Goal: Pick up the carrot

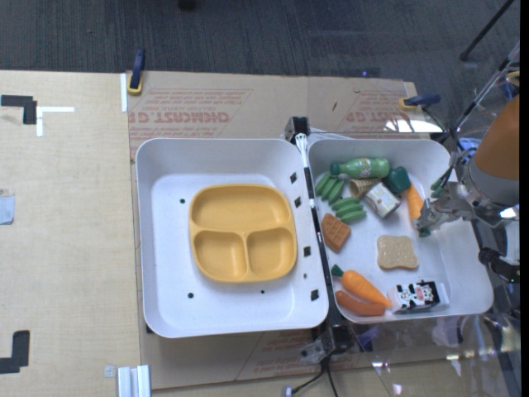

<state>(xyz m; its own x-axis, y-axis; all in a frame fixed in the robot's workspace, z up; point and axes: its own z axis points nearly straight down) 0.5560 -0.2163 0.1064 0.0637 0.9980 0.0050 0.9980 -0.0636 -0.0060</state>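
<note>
The carrot (364, 286), orange with a small green top, lies at the front left of the right bin (463, 284), pointing toward the front right. A reddish sausage (359, 305) lies touching it on the near side. My gripper (431, 218) hangs over the right side of that bin, well behind and to the right of the carrot. Close to its left is a small orange piece (414, 202). The gripper is small and dark against the bin, and nothing shows in its grasp.
The right bin also holds a green bottle (361, 168), pea pods (340, 201), a waffle (335, 232), a small carton (382, 199), toast (397, 253) and a milk box (417, 295). A yellow divided plate (244, 231) lies in the left bin (157, 246).
</note>
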